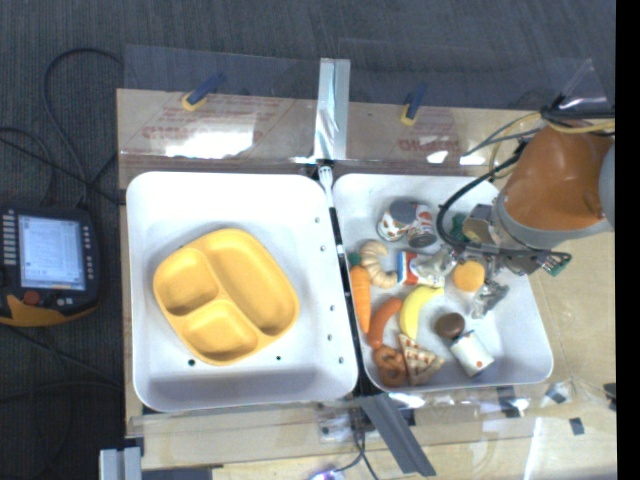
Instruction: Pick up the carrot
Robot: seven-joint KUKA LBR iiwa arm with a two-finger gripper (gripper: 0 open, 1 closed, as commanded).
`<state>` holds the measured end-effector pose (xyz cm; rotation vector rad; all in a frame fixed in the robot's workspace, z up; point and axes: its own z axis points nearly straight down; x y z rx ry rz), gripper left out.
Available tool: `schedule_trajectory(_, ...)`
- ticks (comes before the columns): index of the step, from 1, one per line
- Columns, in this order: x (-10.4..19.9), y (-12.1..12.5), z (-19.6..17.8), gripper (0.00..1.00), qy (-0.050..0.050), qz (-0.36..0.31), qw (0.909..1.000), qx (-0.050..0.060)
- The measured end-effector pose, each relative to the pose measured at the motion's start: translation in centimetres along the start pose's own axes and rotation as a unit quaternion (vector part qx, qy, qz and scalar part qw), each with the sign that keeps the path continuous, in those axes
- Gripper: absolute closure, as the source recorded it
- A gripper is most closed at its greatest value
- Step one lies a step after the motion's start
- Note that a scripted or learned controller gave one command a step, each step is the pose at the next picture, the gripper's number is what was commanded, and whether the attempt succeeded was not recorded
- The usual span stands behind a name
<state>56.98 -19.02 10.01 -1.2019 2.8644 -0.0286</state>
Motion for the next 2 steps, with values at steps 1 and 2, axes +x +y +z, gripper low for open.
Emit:
schedule_trajectory(1,0.9,2.3,-0.1,0.00,0.001,0.049,0.9988,0.003)
schedule_trajectory(2,0.4,0.0,0.4,0.00,0.005,-0.031,0.9995,-0.007)
